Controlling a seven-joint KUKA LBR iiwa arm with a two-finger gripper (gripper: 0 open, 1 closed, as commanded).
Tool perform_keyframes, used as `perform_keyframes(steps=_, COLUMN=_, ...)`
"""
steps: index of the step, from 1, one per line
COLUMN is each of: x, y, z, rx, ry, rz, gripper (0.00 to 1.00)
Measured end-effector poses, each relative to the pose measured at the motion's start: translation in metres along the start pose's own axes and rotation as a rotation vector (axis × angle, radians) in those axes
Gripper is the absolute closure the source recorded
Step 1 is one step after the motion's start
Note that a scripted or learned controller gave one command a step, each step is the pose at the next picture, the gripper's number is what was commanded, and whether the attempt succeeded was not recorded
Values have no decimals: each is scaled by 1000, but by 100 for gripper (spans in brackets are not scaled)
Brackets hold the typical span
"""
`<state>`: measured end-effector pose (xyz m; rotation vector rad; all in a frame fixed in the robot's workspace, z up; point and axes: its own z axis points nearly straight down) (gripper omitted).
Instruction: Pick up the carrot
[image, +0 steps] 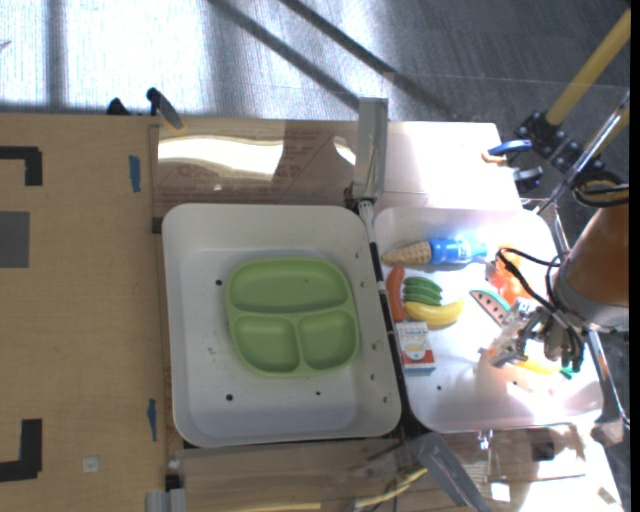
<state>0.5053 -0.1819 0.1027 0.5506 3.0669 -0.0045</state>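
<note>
looking like a robot lab: two white bins (190, 300) sitting side by side on a cardboard-covered bench (75, 300), toy food (430, 300) lying in one, cables (530, 275) trailing off a grey arm (600, 270).

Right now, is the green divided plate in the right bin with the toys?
No. The green divided plate lies in the left bin, apart from the toys.

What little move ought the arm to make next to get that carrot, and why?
Probably a short shift up the picture and slightly left. The gripper hangs in the right bin over a yellow piece, while the orange piece that looks like the carrot lies just beyond it, not between its tips. It likely needs centring over that before going lower.
</note>
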Motion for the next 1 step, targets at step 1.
perform_keyframes(steps=1, x=-2, y=1, z=-10, rx=-1, ry=-6, rz=-2, gripper=100)
